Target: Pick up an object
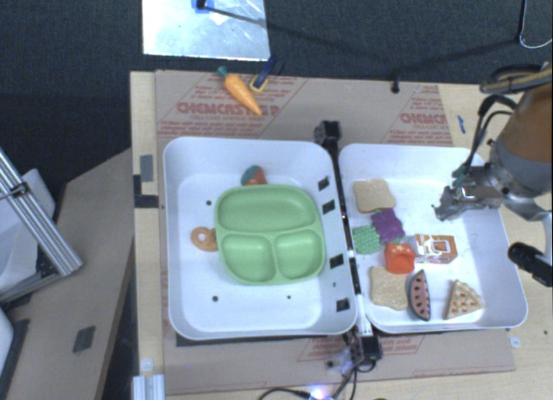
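The arm [525,152] shows a broad orange band above a grey, rounded wrist housing. Thin dark cables loop out from its upper side and curve down along the housing toward the end effector [451,203], a small cluster of dull grey metal parts with a few bright glints. A separate black rounded piece sits below the grey housing.

The white bins [259,152] look like smooth, faintly glossy plastic, as does the green divided plate [268,232], over matt printed cardboard [346,96].
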You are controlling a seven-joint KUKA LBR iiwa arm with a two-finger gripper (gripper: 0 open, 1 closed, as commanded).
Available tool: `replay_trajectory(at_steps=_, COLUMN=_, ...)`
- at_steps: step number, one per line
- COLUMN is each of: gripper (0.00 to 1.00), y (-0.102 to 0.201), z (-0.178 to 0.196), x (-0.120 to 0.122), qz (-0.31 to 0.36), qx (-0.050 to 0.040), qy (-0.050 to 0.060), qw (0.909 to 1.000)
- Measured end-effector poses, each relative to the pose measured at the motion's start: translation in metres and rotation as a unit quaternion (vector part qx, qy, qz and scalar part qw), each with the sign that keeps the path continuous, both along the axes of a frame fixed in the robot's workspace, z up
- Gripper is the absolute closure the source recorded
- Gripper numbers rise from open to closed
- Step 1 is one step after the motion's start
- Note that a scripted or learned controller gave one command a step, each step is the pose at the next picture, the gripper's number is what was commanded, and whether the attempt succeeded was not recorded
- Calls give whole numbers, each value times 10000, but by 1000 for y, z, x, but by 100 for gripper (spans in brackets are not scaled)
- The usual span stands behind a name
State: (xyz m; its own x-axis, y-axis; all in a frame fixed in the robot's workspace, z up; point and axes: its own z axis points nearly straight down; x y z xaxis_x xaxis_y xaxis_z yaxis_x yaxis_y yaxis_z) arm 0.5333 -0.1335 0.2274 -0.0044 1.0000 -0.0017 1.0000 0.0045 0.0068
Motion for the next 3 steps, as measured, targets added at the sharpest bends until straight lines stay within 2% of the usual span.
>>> replay_trajectory(at_steps=1, gripper=100, y=53, z=-4, x=6, qz=23, qx=15, qy=26, qw=10000)
replay_trajectory(at_steps=3, gripper=100, y=178, z=-2, x=-17, qz=36, qx=23, qy=29, qw=10000)
